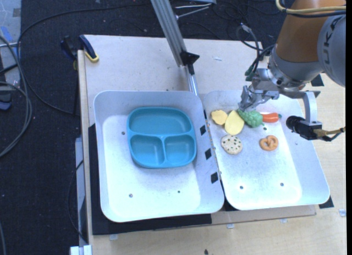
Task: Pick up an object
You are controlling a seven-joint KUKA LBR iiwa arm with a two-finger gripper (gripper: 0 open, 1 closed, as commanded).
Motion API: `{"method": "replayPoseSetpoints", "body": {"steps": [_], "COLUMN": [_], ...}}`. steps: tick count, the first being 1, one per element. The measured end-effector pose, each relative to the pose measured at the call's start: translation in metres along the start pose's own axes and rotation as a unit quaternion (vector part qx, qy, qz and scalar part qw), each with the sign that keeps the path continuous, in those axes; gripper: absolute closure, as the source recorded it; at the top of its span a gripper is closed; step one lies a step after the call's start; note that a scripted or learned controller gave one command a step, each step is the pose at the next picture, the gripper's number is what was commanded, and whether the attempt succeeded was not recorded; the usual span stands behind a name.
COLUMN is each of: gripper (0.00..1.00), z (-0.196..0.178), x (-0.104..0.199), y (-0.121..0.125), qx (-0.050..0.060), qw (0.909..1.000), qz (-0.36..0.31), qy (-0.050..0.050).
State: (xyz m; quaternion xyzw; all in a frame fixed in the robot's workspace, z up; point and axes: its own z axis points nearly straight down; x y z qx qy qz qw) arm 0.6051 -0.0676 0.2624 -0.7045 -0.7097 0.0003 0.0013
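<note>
Broccoli (pixel 253 118), a bumpy green toy piece, lies in the right bin (pixel 286 185) near its far edge, its long axis running roughly left to right across the view. Just left of it sit a yellow pear-shaped piece (pixel 234 123) and a smaller yellow piece (pixel 219 117); an orange-red piece (pixel 270 117) touches its right end. The end effector (pixel 246 103) hangs right above the broccoli's left part; whether it is open or closed I cannot tell. A cookie (pixel 231 144) and pretzel (pixel 269 143) lie nearer. The left bin (pixel 115 193) holds a blue divided tray (pixel 161 137)
</note>
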Motion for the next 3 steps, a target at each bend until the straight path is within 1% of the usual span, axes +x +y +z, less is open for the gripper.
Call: {"method": "replayPoseSetpoints", "body": {"steps": [1, 3], "gripper": [1.00, 1.00], "z": [0.015, 0.005], "x": [0.047, 0.143], "y": [-0.024, -0.059], "qx": [0.001, 0.000], "qw": [1.0000, 1.0000], "qz": [0.000, 0.000], "qy": [0.000, 0.000]}}
